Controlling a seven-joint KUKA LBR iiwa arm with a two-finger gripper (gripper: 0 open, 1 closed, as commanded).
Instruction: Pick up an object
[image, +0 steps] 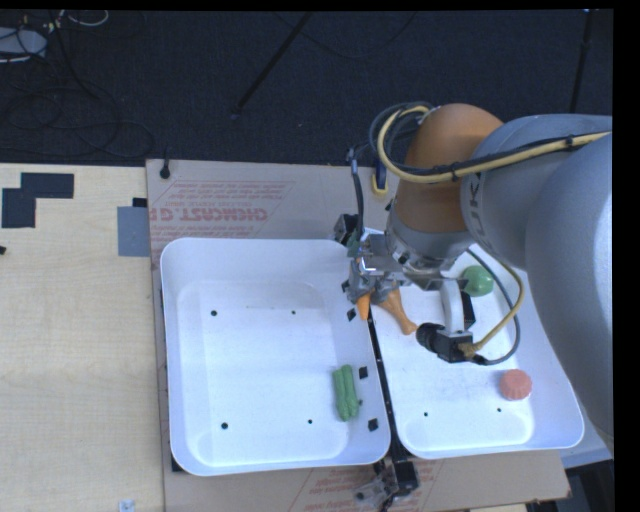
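My gripper (368, 288) hangs low over the inner left edge of the right bin (480, 435), close to the wall between the two bins. An orange carrot-shaped piece (399, 314) lies right under and beside it, partly hidden by the gripper body. Whether the gripper touches it is unclear. A green ball (479, 281) sits in the right bin behind the arm's cables. A salmon-red round piece (515, 385) lies toward that bin's right side. A green pod-shaped piece (346, 392) rests in the left bin (200, 300) near its right wall.
The arm's grey body and orange band (450, 150) cover the back of the right bin. A black cable loop (455, 345) hangs over that bin's middle. Both bins stand on a cardboard sheet (230, 205) on the wooden bench.
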